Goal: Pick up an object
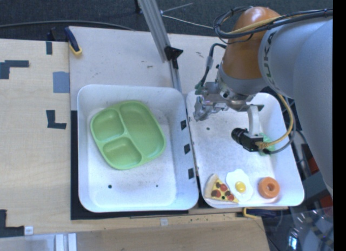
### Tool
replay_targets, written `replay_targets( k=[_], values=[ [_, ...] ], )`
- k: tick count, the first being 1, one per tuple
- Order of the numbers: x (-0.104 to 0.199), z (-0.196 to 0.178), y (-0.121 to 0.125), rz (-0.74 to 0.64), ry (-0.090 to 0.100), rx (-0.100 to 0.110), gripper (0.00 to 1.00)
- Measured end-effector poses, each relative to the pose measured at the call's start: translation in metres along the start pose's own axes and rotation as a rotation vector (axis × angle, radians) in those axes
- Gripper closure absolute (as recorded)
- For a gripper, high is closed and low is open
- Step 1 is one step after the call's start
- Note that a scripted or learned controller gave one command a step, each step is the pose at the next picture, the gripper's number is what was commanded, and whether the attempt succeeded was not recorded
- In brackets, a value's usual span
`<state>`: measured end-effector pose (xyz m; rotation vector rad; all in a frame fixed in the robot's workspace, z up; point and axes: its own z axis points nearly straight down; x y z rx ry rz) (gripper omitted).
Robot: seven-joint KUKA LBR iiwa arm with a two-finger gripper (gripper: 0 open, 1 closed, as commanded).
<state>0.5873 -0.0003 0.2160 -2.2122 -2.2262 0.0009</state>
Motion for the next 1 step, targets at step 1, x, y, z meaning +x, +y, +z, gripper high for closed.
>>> replay_targets(
  k=[1],
  values=[
    [0.0539,-0.0158,0.0051,-0.002,0.0,-0.002,1.0]
  ],
)
